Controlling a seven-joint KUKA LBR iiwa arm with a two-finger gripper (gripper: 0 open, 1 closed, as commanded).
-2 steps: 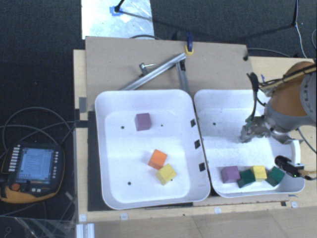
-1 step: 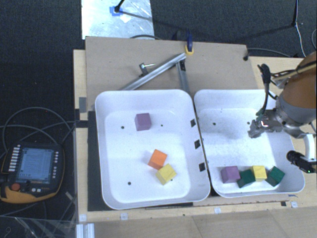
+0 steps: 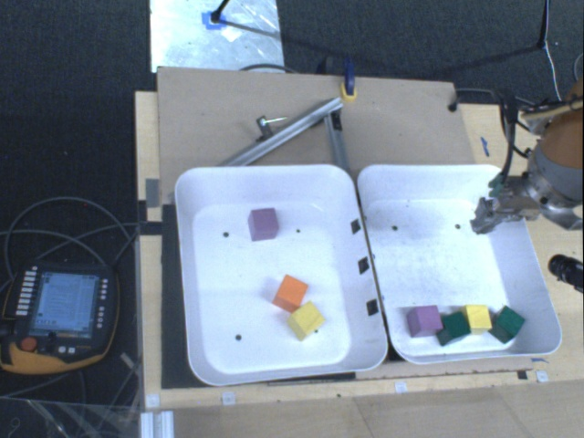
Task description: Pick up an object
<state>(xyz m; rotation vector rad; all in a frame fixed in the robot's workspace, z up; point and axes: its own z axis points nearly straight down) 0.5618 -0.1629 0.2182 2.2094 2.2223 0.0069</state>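
Note:
The left bin [image 3: 196,199] holds a purple cube [image 3: 263,224] near the back, with an orange cube [image 3: 290,292] and a yellow cube [image 3: 306,319] touching each other toward the front. Along the front wall of the right bin [image 3: 401,182] lie a purple cube [image 3: 423,319], a dark green cube [image 3: 452,327], a yellow cube [image 3: 478,317] and another green cube [image 3: 507,321] in a row. My gripper [image 3: 489,214] hangs over the right bin's right side, well behind that row, with nothing visible in it.
A metal rod [image 3: 283,132] and clamp lie on the cardboard behind the bins. A teach pendant [image 3: 59,313] with cables sits on the floor at the left. The arm's grey body [image 3: 561,167] overhangs the right bin's far right edge.

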